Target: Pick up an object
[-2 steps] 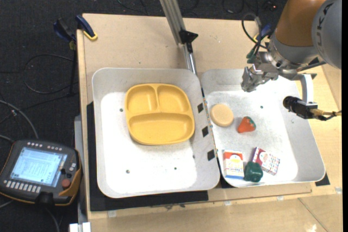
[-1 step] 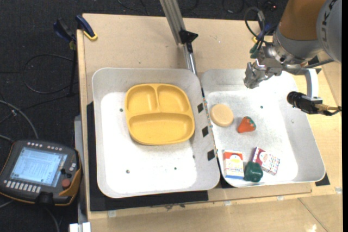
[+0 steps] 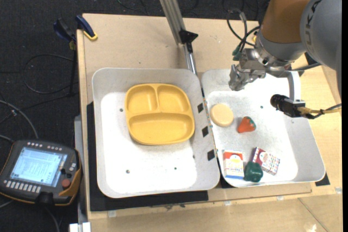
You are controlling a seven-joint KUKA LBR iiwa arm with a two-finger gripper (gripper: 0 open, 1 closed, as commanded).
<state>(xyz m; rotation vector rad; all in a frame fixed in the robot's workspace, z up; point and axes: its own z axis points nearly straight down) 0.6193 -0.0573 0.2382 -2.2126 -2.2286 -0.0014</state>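
Observation:
My gripper [image 3: 237, 82] hangs over the far left part of the right bin [image 3: 304, 144], above its floor, with nothing visibly between its fingers. A pale round disc [image 3: 222, 115] lies below it near the bin's left wall. A red strawberry-like piece [image 3: 246, 125] sits just right of the disc. At the bin's near edge lie a small white and red box [image 3: 233, 164], a dark green rounded piece [image 3: 253, 171] and a second small box [image 3: 266, 161].
The left bin [image 3: 109, 171] holds a yellow divided plate [image 3: 160, 114]. A metal pole [image 3: 169, 0] slants up from between the bins. A teach pendant [image 3: 38, 171] lies on the floor at the lower left.

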